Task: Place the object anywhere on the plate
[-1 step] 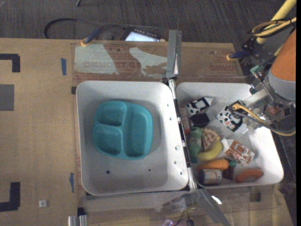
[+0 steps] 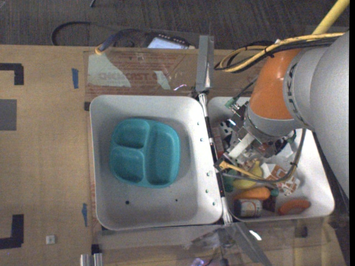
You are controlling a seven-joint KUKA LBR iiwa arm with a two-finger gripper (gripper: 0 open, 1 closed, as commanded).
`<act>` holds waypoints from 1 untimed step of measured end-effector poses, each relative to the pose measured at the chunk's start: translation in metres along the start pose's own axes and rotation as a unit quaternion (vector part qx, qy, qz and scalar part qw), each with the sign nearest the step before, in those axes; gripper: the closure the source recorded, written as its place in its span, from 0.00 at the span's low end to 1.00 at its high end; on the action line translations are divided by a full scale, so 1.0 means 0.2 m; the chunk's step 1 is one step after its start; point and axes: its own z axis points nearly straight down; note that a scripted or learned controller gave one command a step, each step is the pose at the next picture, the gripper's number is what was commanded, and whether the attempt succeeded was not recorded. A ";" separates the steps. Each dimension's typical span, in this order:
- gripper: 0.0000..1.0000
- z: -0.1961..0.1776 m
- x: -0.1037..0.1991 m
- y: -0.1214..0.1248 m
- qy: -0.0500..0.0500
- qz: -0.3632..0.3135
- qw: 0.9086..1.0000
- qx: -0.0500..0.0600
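**Pick not yet secured**

Cardboard-topped desk [image 2: 44, 165], two white bins. Teal plate [image 2: 145, 152] sits bare in left bin [image 2: 111, 204]. Pincer [image 2: 239, 148] low over clutter in right bin [image 2: 319, 193]; its grip state I cannot tell. Yellow item [image 2: 247, 183] at its 5 o'clock. Advice: lift straight, then carry toward 9 o'clock.

Two white bins [image 2: 105, 165], one teal plate [image 2: 145, 152]

Plate [image 2: 145, 152]: teal, three compartments, lay flat in the left bin, nothing on it. Objects [image 2: 260, 187] sat jumbled in the right bin; individual items hard to distinguish.
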 end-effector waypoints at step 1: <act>1.00 0.00 -0.29 -0.08 0.000 0.022 1.000 0.000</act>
